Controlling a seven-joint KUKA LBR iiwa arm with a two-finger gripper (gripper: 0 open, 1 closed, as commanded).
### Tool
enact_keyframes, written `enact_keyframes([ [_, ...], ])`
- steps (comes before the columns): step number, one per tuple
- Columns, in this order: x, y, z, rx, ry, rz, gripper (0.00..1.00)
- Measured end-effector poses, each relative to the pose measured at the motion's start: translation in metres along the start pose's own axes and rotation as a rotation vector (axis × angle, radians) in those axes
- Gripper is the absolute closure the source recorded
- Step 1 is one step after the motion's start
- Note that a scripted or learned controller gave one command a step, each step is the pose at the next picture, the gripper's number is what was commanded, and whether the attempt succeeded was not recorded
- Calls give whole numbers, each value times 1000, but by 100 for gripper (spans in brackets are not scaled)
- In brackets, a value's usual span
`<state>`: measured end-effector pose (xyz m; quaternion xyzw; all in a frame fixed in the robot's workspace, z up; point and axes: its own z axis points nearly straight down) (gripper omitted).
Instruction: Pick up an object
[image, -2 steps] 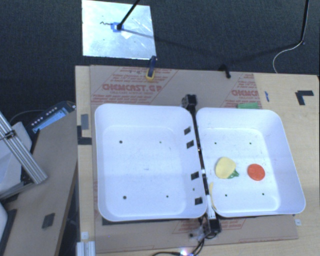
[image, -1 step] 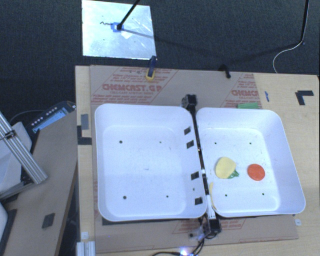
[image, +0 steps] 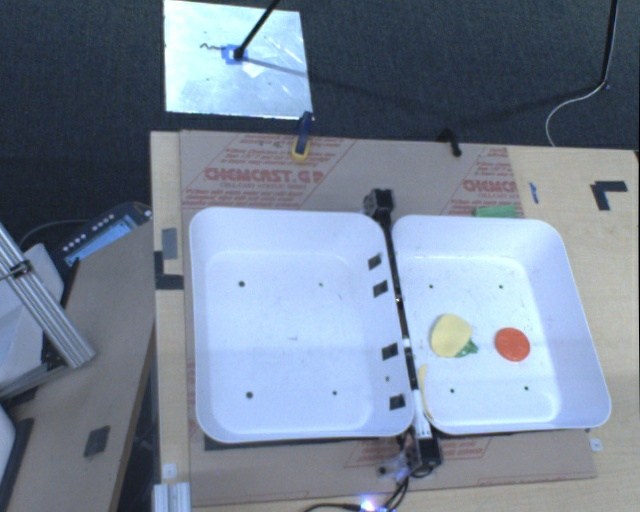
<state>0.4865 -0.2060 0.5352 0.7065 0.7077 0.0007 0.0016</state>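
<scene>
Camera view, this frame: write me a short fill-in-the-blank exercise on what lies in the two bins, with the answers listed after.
1. The orange disc lies in the ____ bin as the camera sees it.
2. The yellow object lies to the ____ of the orange disc in the view.
3. A small ____ piece peeks out beside the yellow object.
4. The two white bins meet along a strip of black ____.

Missing words: right; left; green; clips

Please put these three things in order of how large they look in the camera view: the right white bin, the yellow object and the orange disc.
1. Right white bin, by far the largest.
2. Yellow object, somewhat bigger than the disc.
3. Orange disc, the smallest.
Both small things lie side by side in that bin, so nearness to the camera hardly affects the order.
</scene>
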Motion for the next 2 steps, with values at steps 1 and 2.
enact_keyframes([
  [1, 0, 0, 0, 0, 0, -1, 100],
  [2, 0, 0, 0, 0, 0, -1, 100],
])
